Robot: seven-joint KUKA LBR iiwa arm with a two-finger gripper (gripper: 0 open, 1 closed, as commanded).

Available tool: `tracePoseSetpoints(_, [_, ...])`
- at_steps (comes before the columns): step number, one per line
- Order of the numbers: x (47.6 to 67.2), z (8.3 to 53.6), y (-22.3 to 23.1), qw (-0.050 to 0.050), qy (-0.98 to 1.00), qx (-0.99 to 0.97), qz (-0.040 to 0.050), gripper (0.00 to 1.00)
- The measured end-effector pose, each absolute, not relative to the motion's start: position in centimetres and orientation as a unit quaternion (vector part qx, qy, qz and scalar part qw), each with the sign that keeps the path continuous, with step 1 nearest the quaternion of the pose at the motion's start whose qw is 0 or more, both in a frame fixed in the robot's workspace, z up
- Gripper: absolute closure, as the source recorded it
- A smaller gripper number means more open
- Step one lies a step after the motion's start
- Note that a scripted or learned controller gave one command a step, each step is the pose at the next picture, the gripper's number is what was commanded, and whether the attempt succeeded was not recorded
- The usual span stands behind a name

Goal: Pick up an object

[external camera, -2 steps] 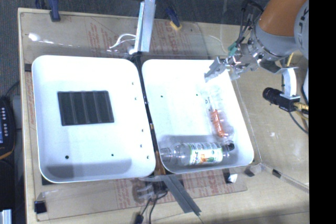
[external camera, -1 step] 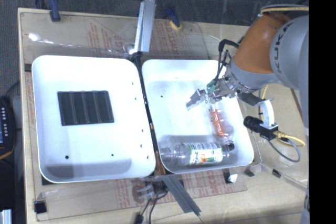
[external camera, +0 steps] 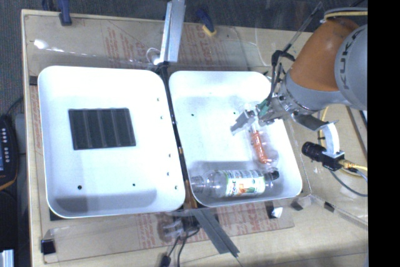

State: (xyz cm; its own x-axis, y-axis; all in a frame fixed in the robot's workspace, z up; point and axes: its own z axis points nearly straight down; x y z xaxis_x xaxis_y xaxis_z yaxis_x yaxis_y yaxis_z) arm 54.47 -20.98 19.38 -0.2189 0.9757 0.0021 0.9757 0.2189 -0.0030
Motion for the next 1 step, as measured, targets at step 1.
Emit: tracePoseSetpoints(1, [54.44, 17.66, -20.89, 0.002, -0.793, -0.610, 0.0005, 0.00])
